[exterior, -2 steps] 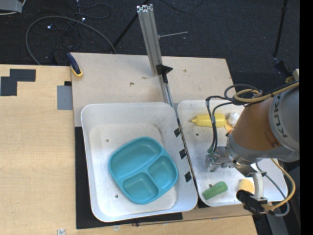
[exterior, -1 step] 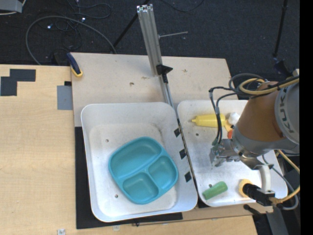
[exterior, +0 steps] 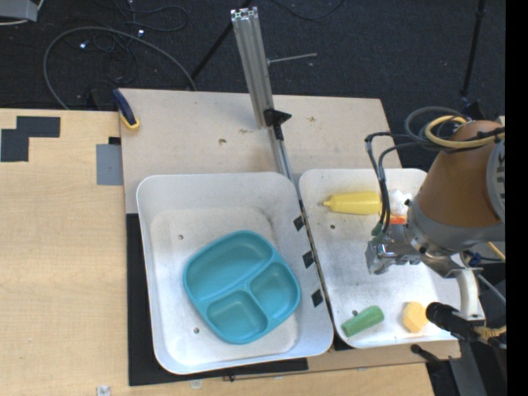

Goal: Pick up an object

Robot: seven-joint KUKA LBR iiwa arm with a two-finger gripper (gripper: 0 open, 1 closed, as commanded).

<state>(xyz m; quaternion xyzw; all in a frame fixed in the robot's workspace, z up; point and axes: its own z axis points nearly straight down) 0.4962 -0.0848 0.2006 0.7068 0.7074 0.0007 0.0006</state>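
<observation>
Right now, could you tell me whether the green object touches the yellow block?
Apart: the camera view shows bare white bin floor between the green object and the yellow block.

The setting was a robotics lab test cell. A grey arm with an orange band worked over a plywood bench that bore 2 shallow white bins. Beyond the gripper, an aluminium extrusion post rose from the bench. Loose black cables lay on dark carpet further back. Toy-like plastic test items sat in the bins beside the gripper.
</observation>
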